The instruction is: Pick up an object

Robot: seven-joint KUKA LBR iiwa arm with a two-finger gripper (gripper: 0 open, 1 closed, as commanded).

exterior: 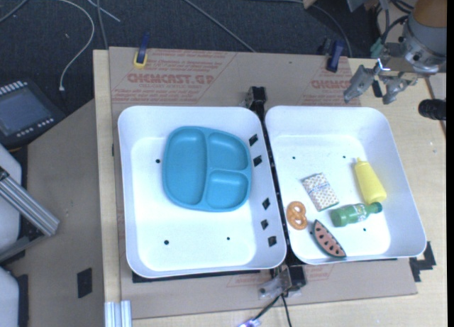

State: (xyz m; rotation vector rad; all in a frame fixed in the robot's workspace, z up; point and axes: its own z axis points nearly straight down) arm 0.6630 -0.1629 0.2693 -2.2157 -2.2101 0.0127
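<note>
Pick candidates are clustered in the right bin [397, 148], lower half. A yellow bottle [369, 181] is lying at about 3 o'clock of that bin's floor, long axis running roughly 12 to 6. A green bottle [352, 213] is found just below it at 5 o'clock, tilted, its cap end touching or nearly touching the yellow one. A patterned packet [320, 191] sits near bin centre. A pretzel [297, 214] is placed at 7 o'clock, and a watermelon slice [328, 239] at 6 o'clock near the front wall. In the left bin [135, 176] a blue divided plate [207, 168] is set, centred slightly toward 12.

The gripper [374, 86] is held above the bench beyond the right bin's 1 o'clock corner, fingers spread, nothing between them.

Judged: approach not yet begun. The yellow bottle is probably the easiest target, as it is the most clear of walls. The claw should be brought down toward 6, turned so the fingers straddle the bottle's short axis, and closed mid-body. The end by the green bottle should be avoided, or both may be nudged.
</note>
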